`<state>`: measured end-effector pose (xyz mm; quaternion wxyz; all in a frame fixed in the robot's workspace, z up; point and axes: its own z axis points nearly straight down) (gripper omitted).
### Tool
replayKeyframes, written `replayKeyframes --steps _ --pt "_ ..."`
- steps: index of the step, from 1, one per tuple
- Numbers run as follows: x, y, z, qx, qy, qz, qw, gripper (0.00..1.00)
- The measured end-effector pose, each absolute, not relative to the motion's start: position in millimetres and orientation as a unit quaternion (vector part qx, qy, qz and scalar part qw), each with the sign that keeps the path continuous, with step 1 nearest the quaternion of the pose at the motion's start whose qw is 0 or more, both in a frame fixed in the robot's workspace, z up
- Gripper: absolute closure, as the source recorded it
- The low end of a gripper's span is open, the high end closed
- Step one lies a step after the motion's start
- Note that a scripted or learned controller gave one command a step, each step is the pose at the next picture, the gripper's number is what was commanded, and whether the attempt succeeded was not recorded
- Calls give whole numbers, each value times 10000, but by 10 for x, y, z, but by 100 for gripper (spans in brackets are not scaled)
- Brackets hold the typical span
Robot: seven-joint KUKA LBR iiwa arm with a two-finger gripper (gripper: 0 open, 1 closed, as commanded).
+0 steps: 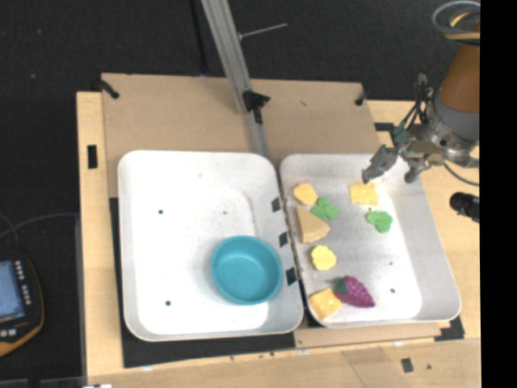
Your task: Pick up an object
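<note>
My gripper (394, 170) hangs over the far right corner of the right bin (420, 241), open with nothing between its fingers. Just below and left of it lies a yellow block (363, 194). A green piece (379, 221) rests a little nearer. Further left sit a yellow piece (304, 193), a second green piece (325, 209) and a tan wedge (311, 226). Toward the front lie a yellow round piece (323, 257), a purple grape bunch (354, 291) and a yellow chunk (325, 302).
The left bin (161, 184) holds a blue bowl (245, 269) near its front right. A grey metal pole (230, 51) slants up from between the bins at the back. A handheld controller (14, 297) lies at the far left.
</note>
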<state>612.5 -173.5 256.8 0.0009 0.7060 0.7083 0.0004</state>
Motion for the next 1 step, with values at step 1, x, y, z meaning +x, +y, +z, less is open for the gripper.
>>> replayKeyframes --steps 1 --pt "6125 -1736 2568 7058 7084 2 9 0"
